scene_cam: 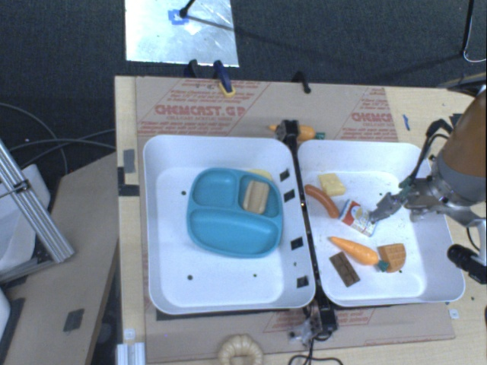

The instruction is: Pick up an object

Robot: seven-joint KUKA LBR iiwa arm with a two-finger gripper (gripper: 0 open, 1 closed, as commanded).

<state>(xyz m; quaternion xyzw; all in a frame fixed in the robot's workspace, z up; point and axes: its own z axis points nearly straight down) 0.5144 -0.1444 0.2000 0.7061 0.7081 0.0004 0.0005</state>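
A dark, carpet-like floor (342, 21) is seen across the top of the view; a shiny silver sheet (181, 20) is laid on it at upper left, with a small blue mark near its middle and a thin dark line running off toward the top. A brown cardboard sheet (251, 105) printed with red lettering is spread over the bench; it is held at its far edge by clamps (222, 78). At far left an aluminium frame rail (30, 204) is seen set at a slant; black cables (53, 139) are looped over the floor beside it. The light is even, with soft shadows.
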